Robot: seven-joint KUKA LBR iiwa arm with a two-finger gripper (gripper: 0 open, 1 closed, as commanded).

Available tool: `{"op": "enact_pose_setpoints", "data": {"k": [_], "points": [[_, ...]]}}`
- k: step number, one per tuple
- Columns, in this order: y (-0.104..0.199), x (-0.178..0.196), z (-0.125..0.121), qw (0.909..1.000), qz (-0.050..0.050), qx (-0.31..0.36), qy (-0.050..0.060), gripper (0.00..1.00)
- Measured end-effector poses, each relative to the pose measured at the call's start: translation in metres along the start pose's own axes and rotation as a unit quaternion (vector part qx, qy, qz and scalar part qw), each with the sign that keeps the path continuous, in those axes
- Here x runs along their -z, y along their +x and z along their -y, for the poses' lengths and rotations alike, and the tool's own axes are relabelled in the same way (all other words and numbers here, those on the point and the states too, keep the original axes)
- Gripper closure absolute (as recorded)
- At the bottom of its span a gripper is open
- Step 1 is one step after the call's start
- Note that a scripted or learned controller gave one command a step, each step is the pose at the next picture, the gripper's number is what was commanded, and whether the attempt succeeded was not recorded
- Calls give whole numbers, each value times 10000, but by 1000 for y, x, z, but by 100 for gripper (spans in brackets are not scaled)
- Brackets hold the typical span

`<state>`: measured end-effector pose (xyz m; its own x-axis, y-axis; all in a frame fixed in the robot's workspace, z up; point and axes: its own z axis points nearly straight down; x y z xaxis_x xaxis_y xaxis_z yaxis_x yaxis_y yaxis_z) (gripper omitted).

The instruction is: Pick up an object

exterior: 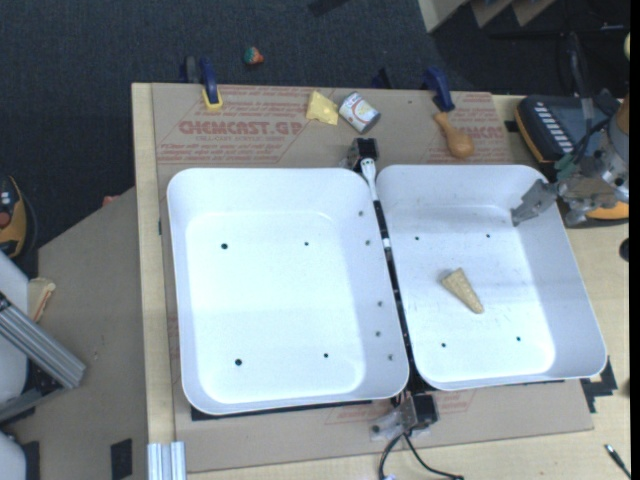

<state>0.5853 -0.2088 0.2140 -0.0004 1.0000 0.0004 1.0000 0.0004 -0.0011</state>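
A tan cone-shaped piece (463, 291) lies in the right bin (540, 358), a little right of that bin's middle. My gripper (532, 206) sits over the right bin's far right corner, just above its rim. It is well apart from the tan piece, up and to the right of it. Nothing shows in the gripper.
The left bin (200, 298) lies beside the right one. Behind the bins, on the cardboard, are a yellow piece (322, 108), a small white box (358, 112), a brown-handled tool (453, 134) and two blue clamps (209, 80). A black device (547, 128) sits at the far right.
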Motion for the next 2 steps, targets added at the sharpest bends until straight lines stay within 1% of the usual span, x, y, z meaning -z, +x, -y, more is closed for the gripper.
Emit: {"op": "enact_pose_setpoints", "data": {"k": [1,2], "points": [[-2,78,-20,10000,24,7,-59,0],[-15,-14,25,10000,-14,-16,47,0]]}}
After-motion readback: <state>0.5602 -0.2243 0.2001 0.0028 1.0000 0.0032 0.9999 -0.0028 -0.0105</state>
